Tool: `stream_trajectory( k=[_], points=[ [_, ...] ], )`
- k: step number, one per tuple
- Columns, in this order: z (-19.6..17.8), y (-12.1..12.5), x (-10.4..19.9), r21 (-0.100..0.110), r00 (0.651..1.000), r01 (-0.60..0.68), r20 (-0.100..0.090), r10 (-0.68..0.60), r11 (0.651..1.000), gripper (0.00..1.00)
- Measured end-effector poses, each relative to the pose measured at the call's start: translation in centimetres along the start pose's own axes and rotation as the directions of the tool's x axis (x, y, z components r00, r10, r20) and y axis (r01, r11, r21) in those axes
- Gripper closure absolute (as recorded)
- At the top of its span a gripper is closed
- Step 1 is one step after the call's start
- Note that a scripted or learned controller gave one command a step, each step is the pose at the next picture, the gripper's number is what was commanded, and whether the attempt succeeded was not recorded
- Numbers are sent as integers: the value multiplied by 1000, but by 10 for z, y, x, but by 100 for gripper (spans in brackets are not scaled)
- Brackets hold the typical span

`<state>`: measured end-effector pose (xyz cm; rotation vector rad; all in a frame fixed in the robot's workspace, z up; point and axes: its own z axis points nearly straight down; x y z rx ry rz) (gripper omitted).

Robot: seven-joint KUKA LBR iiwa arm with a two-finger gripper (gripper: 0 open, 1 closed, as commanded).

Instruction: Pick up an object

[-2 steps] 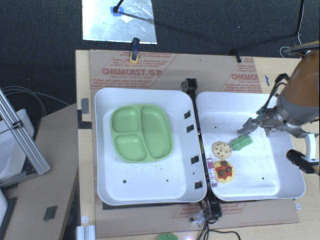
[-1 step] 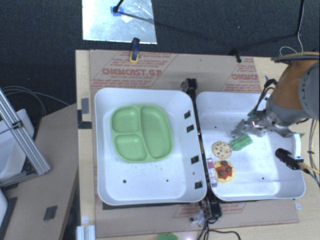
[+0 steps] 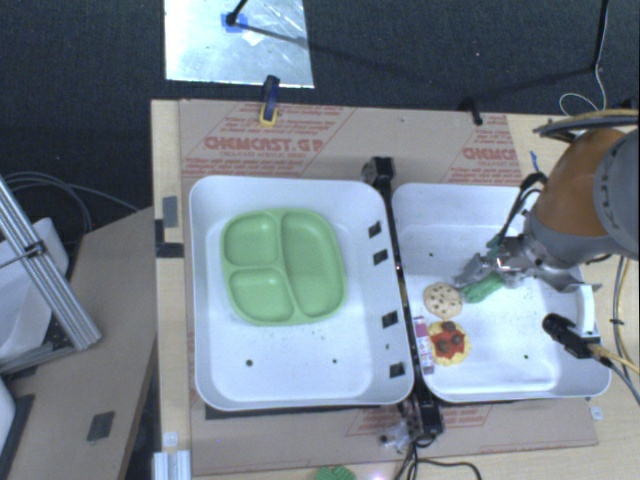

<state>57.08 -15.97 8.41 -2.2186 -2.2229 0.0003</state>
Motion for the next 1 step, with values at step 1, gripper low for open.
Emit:
stream_trajectory(
  k=[1],
  points=[
    [-1,29,8,-6,1000,3,1,-3,1000,0]
  ],
)
